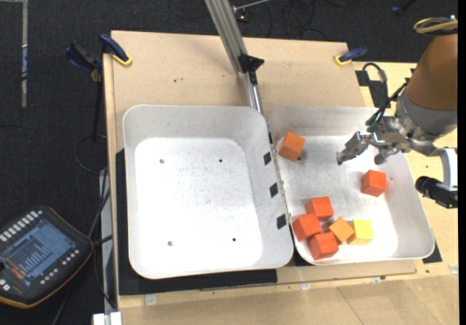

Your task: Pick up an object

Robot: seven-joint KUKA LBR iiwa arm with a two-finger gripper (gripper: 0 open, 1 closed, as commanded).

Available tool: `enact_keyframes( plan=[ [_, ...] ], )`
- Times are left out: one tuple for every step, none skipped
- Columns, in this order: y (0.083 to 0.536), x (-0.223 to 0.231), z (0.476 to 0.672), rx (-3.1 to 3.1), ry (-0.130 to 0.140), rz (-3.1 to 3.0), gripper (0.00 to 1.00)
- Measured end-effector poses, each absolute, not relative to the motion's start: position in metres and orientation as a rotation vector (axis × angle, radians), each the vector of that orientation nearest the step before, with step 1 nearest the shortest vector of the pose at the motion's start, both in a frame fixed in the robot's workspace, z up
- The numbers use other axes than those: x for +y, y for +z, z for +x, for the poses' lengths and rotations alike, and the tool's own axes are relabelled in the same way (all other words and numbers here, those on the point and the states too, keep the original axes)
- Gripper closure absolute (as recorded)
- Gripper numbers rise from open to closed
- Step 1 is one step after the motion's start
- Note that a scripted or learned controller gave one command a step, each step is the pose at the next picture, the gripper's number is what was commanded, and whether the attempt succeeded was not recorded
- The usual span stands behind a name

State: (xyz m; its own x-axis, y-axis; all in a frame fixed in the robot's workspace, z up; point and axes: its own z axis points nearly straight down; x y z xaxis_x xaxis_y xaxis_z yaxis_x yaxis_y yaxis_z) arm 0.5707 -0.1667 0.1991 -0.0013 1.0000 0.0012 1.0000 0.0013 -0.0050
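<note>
Right bin (408, 240): we logged seven blocks. One orange block (292, 146) sat alone near the dividing edge at upper left; a red-orange block (374, 182) lay toward the right wall; a cluster of five (329, 229) crowded the lower rim. Open floor remained between them. The tool (354, 150) hung mid-bin, fingers spread and ungripped, between the two lone blocks, touching neither. Left bin (193, 189) sat beside it on the table (182, 68).

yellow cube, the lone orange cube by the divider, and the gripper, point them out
yellow cube (362, 230), camera view, on its top face
lone orange cube (292, 146), camera view, on its top face
gripper (346, 155), camera view, midway between its fingertips
</note>
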Motion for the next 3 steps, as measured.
enact_keyframes(
  plan=[
    [0.202,-0.167,0.572,-2.222,0.000,-2.221,0.00],
    [0.138,-0.167,0.573,-2.217,0.006,-2.219,0.00],
    [0.093,-0.167,0.573,-2.220,0.003,-2.221,0.00]
  ],
)
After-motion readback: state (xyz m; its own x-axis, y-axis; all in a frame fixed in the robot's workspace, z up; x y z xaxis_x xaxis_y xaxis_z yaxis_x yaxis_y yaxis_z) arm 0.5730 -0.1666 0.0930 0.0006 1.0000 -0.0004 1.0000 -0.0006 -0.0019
